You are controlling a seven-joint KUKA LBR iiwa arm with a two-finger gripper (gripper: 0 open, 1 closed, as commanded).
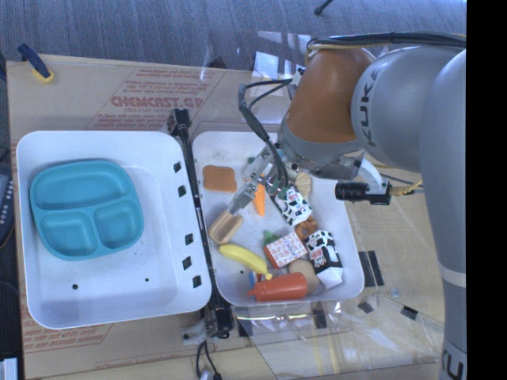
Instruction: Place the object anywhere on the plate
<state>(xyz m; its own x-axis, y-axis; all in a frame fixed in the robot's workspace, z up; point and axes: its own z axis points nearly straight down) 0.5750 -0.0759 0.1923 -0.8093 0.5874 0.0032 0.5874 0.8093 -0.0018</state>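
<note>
1. Carrot-like orange piece (pixel 259 200) sits in the right bin (pixel 342 287), toward its upper middle, right at the tips of the jaws (pixel 252 190)
2. Whether the jaws are spread or pinching that orange piece cannot be told; their metal tips overlap it
3. Blue plate (pixel 83 207), with three compartments, lies in the left bin (pixel 103 303), at about 9 o'clock from the jaws and well apart from them
4. The grey arm (pixel 412 101) with its orange band (pixel 333 93) reaches in from 3 o'clock and hangs over the upper part of the right bin
5. In the right bin, a toast-like slice (pixel 219 178) lies at 10 o'clock from the jaws, and a tan bread-like piece (pixel 226 228) at 7 o'clock
6. A banana (pixel 244 257) lies near the bin's lower middle, with a red sausage-like item (pixel 279 288) at 5 o'clock from it, against the bottom wall
7. Two black-and-white cartons (pixel 295 206) (pixel 324 253) and a red-patterned box (pixel 285 249) crowd the bin's 4 o'clock area
8. Both bins rest on a worktop (pixel 103 93) covered with printed brown cardboard
</note>
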